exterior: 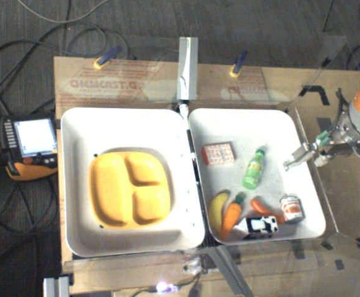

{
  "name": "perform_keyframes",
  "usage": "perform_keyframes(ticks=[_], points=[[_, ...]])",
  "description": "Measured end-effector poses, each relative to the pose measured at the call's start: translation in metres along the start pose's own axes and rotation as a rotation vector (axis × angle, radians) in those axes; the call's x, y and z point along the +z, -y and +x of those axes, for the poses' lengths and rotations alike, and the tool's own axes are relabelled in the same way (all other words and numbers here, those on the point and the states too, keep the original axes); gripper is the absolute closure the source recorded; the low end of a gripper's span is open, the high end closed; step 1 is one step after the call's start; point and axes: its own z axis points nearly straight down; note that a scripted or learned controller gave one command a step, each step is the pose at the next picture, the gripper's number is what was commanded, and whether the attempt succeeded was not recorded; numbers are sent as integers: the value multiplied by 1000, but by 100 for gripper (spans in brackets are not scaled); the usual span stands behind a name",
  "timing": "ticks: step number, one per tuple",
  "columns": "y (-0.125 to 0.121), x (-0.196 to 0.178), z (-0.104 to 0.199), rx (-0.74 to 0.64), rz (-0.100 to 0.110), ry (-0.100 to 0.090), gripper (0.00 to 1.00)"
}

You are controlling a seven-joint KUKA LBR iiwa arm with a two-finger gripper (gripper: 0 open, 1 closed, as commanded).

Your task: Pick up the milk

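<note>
While gripper (295, 158) hovers, milk (261, 226) (cow-patterned) lies apart

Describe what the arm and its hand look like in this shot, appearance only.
At the view's right edge, a small part of the arm shows: a pale grey rounded body with an orange band. From it runs a thin metallic hand, silver-grey, with small green parts and dark fittings near its base. Its tip is a slim pale piece; finer detail is too small to tell.

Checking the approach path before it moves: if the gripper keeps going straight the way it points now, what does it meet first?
Probably the green bottle. The gripper points left and slightly down over the right bin, though its height above the bottle is unclear.
</note>
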Motion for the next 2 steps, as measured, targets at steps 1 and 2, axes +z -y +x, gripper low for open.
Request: perform_keyframes(ticks=[1,2], points=[[-32,-15,53,-183,-2,0,0],[-20,106,45,-539,-2,-4,0]])
